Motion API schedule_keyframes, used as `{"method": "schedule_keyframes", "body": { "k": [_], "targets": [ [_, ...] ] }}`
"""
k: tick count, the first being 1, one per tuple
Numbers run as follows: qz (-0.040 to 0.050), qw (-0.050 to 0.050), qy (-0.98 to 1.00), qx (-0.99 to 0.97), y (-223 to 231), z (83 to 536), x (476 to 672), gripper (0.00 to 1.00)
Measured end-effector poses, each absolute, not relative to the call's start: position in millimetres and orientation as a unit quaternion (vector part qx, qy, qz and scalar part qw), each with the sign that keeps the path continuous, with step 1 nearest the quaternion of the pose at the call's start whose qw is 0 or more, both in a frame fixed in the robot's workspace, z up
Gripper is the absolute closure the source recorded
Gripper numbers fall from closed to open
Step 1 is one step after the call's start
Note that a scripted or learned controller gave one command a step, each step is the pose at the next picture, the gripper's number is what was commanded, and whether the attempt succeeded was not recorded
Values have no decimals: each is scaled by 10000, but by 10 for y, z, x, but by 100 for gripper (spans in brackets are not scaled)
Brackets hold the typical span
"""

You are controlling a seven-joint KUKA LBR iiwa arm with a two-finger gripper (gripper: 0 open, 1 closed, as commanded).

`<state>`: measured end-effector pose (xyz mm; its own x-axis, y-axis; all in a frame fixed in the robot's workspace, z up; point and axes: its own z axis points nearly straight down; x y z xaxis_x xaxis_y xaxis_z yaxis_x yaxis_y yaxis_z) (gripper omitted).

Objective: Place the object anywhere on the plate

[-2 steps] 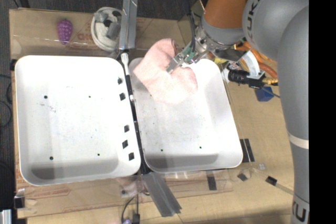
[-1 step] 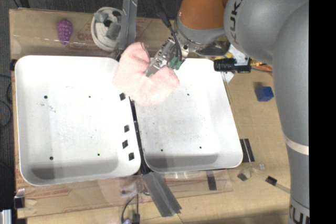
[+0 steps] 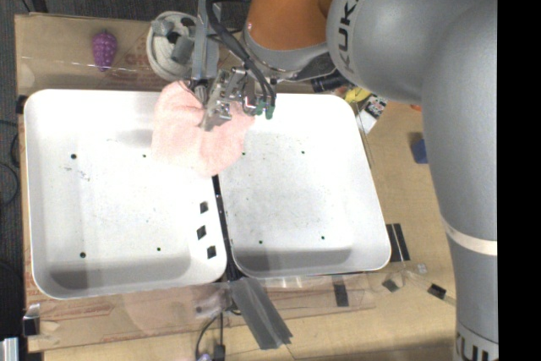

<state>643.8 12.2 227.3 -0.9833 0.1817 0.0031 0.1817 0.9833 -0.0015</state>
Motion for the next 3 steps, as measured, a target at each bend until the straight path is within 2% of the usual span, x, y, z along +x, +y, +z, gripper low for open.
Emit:
{"method": "schedule_keyframes", "body": {
  "k": [1, 2, 3],
  "targets": [
    [3, 0, -10000, 17, 627, 2383, 6467, 100],
    [3, -9, -10000, 40, 1148, 2338, 6469, 100],
    [2, -13, -10000, 38, 1146, 2342, 6472, 0]
  ]
}}
